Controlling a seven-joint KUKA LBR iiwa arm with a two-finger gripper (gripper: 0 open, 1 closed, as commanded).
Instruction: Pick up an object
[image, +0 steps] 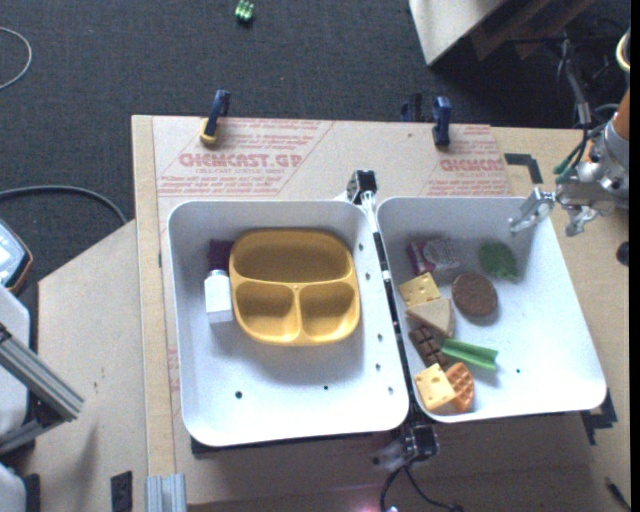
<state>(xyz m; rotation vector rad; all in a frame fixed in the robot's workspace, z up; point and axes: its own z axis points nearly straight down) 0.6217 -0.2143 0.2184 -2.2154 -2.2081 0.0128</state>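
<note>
two shallow white bins are sitting side by side on the surface (160, 420). the left bin (190, 390) is holding a yellow divided tray (294, 286), with a small white bottle (218, 296) touching the tray's left edge and a dark item just above the bottle, too small to name. the right bin (560, 350) is carrying a cluster of toy food in its left half: a round brown patty (474, 296), a green leafy piece (498, 261) to the upper right of it, a holed cheese wedge (420, 290), a green bean pod (468, 352) lying over darker pieces, and an orange waffle piece (458, 386) beside another cheese block (433, 386) at the bottom. the items are crowding each other, several touching or overlapping. the hand (540, 205) is hanging at the right bin's upper right corner, over its rim, apart from the food; whether it is spread or pressed together, i cannot tell. the arm is reaching in from the frame's right edge.
</note>
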